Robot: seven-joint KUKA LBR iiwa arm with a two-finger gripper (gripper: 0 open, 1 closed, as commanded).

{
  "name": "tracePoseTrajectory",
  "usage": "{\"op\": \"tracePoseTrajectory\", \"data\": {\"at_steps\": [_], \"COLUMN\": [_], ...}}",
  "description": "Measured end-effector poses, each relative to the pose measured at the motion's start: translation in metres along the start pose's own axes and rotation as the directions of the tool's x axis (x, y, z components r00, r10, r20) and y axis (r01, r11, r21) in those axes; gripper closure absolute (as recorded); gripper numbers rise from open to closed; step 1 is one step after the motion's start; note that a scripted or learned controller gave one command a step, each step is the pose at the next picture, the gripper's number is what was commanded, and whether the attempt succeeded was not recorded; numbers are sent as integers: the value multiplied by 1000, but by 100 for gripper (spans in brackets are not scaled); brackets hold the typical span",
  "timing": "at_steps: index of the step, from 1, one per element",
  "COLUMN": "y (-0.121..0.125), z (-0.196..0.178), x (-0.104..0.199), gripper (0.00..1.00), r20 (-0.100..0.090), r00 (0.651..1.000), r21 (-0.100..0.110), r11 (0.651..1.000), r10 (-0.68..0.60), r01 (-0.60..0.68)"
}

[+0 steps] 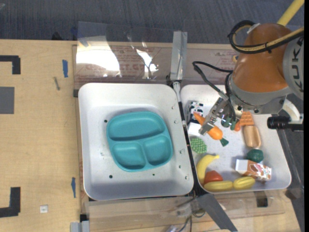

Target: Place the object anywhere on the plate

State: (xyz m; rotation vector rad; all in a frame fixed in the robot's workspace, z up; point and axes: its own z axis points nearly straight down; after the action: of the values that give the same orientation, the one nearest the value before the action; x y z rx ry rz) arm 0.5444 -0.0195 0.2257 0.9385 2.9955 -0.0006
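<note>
A teal divided plate (139,140) lies in the middle of the left white bin (94,100), with nothing on it. My gripper (209,126) hangs low over the left part of the right bin (282,170), pointing down and to the left. Its tip is right beside a small orange toy carrot (217,133), touching it or just above it; I cannot tell which. The grey arm with its orange band (260,62) covers the bin's back right corner.
The right bin holds several toy foods: a banana (206,162), a red tomato (213,176), a yellow piece (244,182), a green leafy piece (198,144), a hot dog bun (251,136), a green pepper (255,154) and a small carton (257,170). The bins' shared wall (182,129) separates gripper and plate.
</note>
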Motion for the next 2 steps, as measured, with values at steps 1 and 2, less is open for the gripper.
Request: {"op": "tracePoseTrajectory", "data": {"at_steps": [1,2], "y": [88,130], "z": [41,86], "x": [45,72], "gripper": [100,100], "r20": [-5,-6], "r00": [961,994], "r21": [-1,2], "r11": [961,994], "r10": [-277,-107], "r01": [277,107]}}
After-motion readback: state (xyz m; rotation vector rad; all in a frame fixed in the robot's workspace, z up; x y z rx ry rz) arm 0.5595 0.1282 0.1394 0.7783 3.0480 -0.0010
